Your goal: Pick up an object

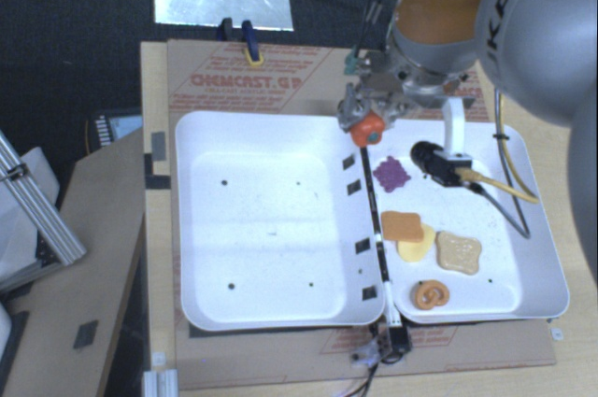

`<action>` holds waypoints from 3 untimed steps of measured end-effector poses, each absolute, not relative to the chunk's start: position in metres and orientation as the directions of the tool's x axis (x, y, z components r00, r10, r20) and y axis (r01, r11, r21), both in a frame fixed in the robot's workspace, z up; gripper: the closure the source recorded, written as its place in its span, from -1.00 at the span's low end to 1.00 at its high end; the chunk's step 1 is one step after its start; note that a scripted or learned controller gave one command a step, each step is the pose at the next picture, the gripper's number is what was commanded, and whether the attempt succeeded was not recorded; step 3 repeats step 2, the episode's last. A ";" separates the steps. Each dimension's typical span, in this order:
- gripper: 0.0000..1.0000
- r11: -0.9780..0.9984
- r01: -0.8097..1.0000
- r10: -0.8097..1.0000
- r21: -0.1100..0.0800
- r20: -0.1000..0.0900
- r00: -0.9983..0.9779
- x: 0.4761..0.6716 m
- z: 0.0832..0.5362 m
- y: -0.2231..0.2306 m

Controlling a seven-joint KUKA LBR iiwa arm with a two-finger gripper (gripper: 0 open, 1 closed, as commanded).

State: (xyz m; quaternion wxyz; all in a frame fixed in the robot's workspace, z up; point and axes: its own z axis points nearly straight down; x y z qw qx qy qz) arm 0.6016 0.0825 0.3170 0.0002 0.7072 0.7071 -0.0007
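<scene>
In the camera view, a small orange object with a teal patch (367, 130) is seen between the fingers of the gripper (366, 122), which is clenched on it above the divider where the two bins meet, at about one o'clock from the frame's centre. The object looks rounded and compact, bright orange above with a bluish-green spot on its lower side; finer detail is too small to be made out. It is judged to be light, probably a toy food piece, with a smooth surface that could slip, so a hold across its middle would be safest. In the right bin (537, 227), at three to five o'clock, a purple piece (391, 172), an orange slab (403, 225) on a yellow disc (417, 246), a toast-like slice (458, 252) and a small pretzel shape (431, 294) are laid out. The left bin (215, 227) is seen at eight o'clock.
</scene>
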 end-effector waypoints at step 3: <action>1.00 0.004 1.000 1.000 0.008 0.002 -0.004 0.561 0.335 0.093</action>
